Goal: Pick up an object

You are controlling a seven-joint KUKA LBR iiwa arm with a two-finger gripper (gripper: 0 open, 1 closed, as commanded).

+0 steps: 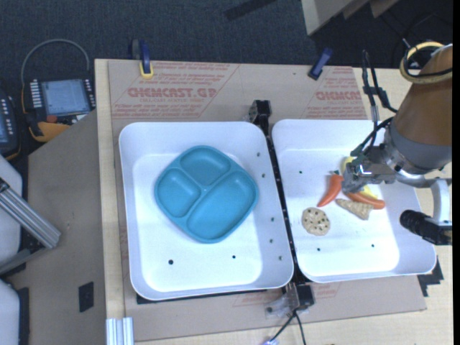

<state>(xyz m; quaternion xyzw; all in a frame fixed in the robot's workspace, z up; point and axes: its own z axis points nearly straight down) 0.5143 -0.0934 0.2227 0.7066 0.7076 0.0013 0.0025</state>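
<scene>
In the right bin (345, 261) lie a round cookie (315, 221), an orange carrot (330, 190), a tan cracker-like piece (353, 208) and a second orange piece with yellow beside it (369, 199). My gripper (354, 179) hangs low over this cluster, right above the carrot's upper end and the yellow piece. The arm's grey body with its orange band (428, 99) comes in from the right and hides part of the bin.
A blue divided plate (206, 192) sits in the left bin (144, 257). Clamps (146, 67) hold the cardboard sheet at the back. A black divider (277, 192) runs between the bins. A small screen device (63, 95) lies off the bench at the left.
</scene>
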